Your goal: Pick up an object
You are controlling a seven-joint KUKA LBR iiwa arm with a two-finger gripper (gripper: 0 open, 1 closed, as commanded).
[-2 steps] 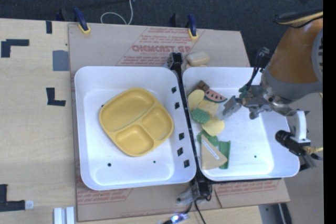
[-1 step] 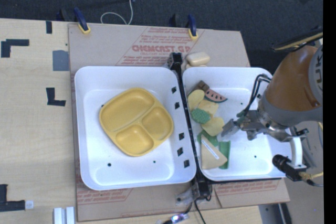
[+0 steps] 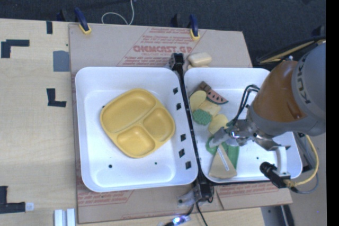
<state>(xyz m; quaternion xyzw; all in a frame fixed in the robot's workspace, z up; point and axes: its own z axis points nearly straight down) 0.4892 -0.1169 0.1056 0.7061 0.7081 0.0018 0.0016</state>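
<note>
Two shallow white bins (image 3: 85, 114) sit side by side. Over the right one, the two-finger gripper (image 3: 226, 137) hangs beside a green toy piece (image 3: 231, 155). Whether it grips anything, I cannot tell; the view seems blurred.

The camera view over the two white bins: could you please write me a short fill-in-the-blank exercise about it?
1. The yellow divided plastic plate lies in the ____ white bin of the view.
2. The plate has ____ compartments.
3. The toy watermelon slice lies in the ____ white bin of the view.
4. The gripper hangs over the ____ bin of the view.

Missing words: left; three; right; right
</note>
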